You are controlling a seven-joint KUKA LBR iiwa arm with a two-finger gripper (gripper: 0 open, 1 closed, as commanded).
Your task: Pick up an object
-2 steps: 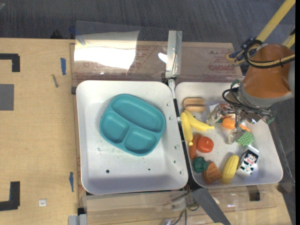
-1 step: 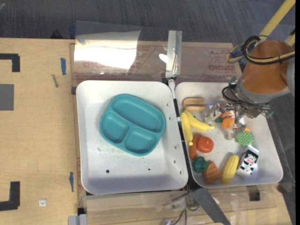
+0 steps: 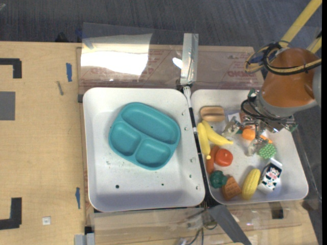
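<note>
Over the right bin my gripper hung straight down above a small orange toy; I could not tell its grip. The banana pointed from 11 to 4 o'clock.

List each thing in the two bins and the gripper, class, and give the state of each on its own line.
teal divided plate: lying flat in the left bin, compartments bare
banana: lying in the right bin
tomato: resting beside the banana
corn cob: lying near the front wall
gripper: down among the toys, over a small orange piece
</note>
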